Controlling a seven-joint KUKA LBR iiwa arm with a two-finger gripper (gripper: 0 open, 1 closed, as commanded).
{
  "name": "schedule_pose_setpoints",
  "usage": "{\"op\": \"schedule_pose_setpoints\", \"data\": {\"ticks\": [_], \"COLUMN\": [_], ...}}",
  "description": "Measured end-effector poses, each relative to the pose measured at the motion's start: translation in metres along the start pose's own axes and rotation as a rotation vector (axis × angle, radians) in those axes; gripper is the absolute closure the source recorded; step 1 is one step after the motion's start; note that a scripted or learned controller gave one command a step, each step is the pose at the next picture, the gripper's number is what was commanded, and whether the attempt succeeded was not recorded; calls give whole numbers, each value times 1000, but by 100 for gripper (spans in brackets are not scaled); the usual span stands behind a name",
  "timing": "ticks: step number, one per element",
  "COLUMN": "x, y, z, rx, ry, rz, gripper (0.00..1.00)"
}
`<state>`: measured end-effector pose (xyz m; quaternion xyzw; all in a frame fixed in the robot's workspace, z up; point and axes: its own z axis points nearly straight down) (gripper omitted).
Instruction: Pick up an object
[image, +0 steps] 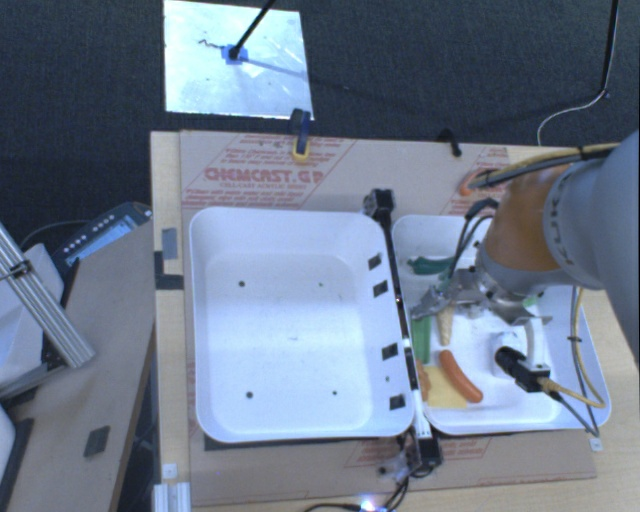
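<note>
**Gripper low in the right bin, nothing seen in its hold**

An orange-red sausage (462, 376) lies in the right bin (500, 428), towards that bin's near edge, and everything here is placed from it. The gripper (440, 302) hangs just beyond the sausage, on the far side and a little towards the left bin (290, 330). It sits low over the bin floor. Whether it is open or closed cannot be told from this angle, and no object can be made out in its hold.

The arm (590, 230) comes in from the view's right, above and beyond the sausage, with its orange band (520, 235) over the far part of the right bin.

A green stick (420, 338) lies beside the sausage on the left-bin side, running along the bin wall — near the sausage but apart from it. A flat yellow piece (447, 395) lies on the sausage's near side, touching it or tucked partly beneath it. Which of the two cannot be told. A dark green thing (432, 266) lies well beyond the sausage, past the gripper, near the far end of the same wall.

The left bin stands past that wall from the sausage. Both bins rest on the bench (270, 170), whose board carries red print. A yellow-and-blue clamp (300, 135) grips the bench's far edge, well away from the sausage.
</note>
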<state>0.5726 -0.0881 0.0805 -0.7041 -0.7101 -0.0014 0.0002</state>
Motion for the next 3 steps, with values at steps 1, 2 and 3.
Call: {"op": "schedule_pose_setpoints", "data": {"ticks": [1,2,3], "x": [-4,6,56], "y": [1,-12,-20], "z": [-17,-130,-132], "rx": [-7,-9,1], "ry": [-2,-3,-1], "rz": [5,3,0], "gripper": [100,100,100]}}
